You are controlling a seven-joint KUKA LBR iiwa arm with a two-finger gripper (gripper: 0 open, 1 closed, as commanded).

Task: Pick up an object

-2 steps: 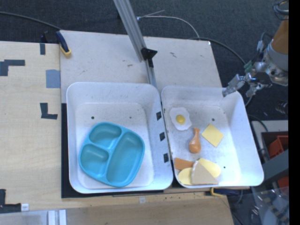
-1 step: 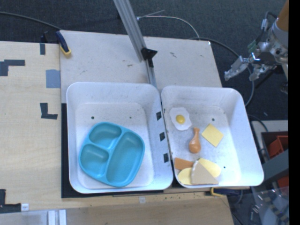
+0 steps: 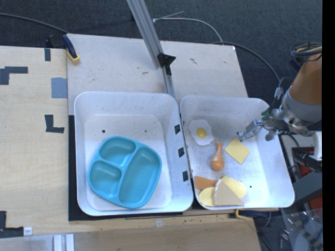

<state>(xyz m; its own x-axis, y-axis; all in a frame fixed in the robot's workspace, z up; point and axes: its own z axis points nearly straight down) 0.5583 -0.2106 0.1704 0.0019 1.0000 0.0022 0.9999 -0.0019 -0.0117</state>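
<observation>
Two white bins share the worktop (image 3: 31, 114) — the hand (image 3: 250, 133) hovers over the right bin (image 3: 272, 187) near a yellow cheese slice (image 3: 237, 151); whether its fingers are apart or together, I cannot tell.

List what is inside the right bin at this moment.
The right bin holds a fried egg, a drumstick, a yellow cheese slice, an orange piece, and a sandwich wedge overlapping yellow pieces, partly hiding them.

We see a blue divided plate (image 3: 124, 171) lying in the left bin (image 3: 84, 140), and a yellow-handled tool (image 3: 70, 48) resting near the bench's (image 3: 209, 72) far-left corner.
</observation>
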